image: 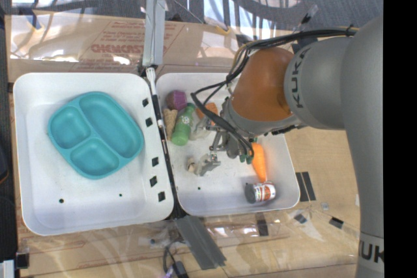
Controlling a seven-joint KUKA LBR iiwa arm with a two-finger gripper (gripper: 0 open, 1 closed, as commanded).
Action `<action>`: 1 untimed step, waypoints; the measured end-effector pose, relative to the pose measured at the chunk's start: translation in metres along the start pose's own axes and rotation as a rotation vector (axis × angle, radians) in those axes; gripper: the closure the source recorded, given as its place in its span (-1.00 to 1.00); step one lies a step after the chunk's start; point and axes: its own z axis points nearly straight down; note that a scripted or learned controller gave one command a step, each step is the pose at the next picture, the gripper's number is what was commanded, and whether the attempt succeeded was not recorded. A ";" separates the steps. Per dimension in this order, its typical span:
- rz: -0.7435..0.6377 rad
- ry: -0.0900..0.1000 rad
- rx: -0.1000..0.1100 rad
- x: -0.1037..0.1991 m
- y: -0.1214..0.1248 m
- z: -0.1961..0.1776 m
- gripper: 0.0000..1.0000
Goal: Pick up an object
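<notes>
My gripper [208, 164] hangs low over the middle of the right bin [225, 204], under the arm's orange band. Just left of it lies a small beige piece [191, 166]; whether the two touch I cannot tell. A green bottle [182, 129] lies by the bin's left wall, with a tan cone [170, 119] beside it and a purple object [176, 99] above. To the gripper's right lies an orange carrot [259, 162]. Below the carrot, a small can [260, 192] with a red label rests on its side.
The left bin [39, 205] holds a teal divided plate [96, 134]. A black-clipped divider [159, 146] separates the bins. Cables loop from the wrist over the right bin's upper part. Another orange item [210, 109] peeks out beside the arm.
</notes>
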 end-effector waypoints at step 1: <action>-0.009 -0.002 0.001 -0.001 0.001 -0.010 1.00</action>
